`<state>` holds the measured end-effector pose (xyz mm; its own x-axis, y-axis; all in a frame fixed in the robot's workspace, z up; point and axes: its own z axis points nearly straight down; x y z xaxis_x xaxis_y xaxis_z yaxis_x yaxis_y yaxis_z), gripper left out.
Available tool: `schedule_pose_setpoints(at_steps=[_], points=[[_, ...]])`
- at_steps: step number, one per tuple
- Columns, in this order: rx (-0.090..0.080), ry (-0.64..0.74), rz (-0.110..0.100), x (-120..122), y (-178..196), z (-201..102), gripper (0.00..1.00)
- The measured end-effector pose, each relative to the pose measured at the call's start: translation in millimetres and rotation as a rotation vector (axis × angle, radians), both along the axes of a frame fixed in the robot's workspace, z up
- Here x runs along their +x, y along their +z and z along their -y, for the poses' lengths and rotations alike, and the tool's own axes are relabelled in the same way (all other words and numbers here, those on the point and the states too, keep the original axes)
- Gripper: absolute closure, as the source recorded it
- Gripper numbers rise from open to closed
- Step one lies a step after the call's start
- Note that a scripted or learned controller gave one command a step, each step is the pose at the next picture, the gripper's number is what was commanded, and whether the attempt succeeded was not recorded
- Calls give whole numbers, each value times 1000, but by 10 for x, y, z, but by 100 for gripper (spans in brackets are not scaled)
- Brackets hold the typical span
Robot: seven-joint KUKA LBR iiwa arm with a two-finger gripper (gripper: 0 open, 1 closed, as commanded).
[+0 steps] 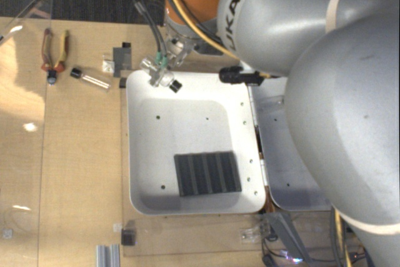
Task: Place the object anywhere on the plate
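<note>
One grey arm [312, 72] with an orange band fills the upper right, reaching in over the right-hand bin. One wooden counter [69, 166] carries two shallow white bins side by side. The left bin [187, 115] lies in full view; the right bin [287, 153] is largely covered by the arm. One dark ribbed plate [207, 173] lies flat in the left bin near its front wall, with bare white floor behind and to its left. The hand [164, 75] hangs over the left bin's back left corner; its state cannot be told. One pair of red-handled pliers [54, 53] and one small tube [90, 77] lie on the counter, well left of the bins.
</note>
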<state>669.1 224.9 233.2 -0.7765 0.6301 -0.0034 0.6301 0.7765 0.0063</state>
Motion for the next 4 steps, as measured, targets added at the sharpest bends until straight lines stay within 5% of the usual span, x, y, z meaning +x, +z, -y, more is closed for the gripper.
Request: schedule_pose_setpoints(at_steps=[1,2,3,4], points=[[-2,462,4,-707,235,37,100],[-1,196,0,-184,44,-103,100],[-3,529,3,-104,359,-108,100],[-6,1089,6,-210,311,-16,100]])
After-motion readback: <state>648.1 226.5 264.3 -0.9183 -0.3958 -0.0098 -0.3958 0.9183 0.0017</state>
